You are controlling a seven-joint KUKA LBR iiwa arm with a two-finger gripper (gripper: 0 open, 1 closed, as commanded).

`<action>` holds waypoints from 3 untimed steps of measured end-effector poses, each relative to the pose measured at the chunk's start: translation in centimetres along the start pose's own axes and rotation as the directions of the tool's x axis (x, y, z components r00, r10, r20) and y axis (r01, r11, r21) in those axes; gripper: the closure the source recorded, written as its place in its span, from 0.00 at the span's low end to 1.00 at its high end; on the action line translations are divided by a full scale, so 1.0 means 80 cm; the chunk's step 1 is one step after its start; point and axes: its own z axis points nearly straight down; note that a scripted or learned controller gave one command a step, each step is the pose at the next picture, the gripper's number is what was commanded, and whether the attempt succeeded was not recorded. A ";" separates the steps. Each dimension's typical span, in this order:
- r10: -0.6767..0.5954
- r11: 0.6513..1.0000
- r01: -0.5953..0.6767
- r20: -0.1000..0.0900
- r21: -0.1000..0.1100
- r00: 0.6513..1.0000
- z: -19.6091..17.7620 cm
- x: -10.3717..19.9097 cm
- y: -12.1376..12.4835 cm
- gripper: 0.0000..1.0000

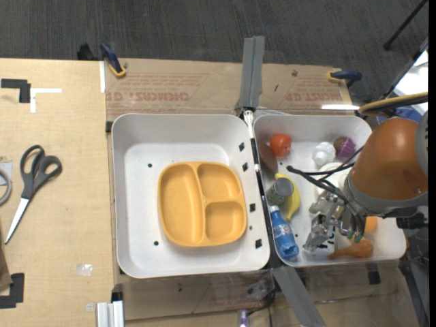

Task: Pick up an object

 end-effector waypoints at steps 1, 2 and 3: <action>0.391 0.920 -0.391 -0.001 0.003 0.920 -0.124 -0.037 0.060 0.00; 0.520 0.854 -0.520 -0.002 0.004 0.854 0.001 -0.043 0.029 0.00; 0.394 0.919 -0.394 0.001 0.002 0.919 -0.124 -0.157 -0.073 0.00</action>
